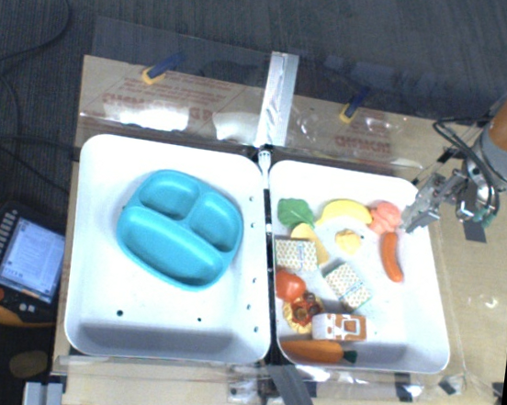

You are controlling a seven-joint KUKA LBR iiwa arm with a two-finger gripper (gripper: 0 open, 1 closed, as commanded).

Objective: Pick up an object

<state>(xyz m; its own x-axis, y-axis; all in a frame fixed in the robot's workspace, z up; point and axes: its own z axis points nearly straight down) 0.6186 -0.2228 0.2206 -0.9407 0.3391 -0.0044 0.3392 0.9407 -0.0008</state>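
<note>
The left bin [81, 313] has open floor along its near edge and both near corners; a blue divided tray [181, 226] fills its middle. The right bin [434, 346] is crowded from its left wall across the centre with toy food [328, 272], packed close, some pieces touching. Bare floor shows along its right wall and near-right corner. The gripper [419, 210] hangs over its far-right corner.

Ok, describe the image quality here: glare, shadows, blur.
Camera view: soft overall, small items in the right bin blur together; glare whitens the clear sheet behind the bins; the blue divided plate casts a faint shadow; gripper detail is indistinct.
</note>
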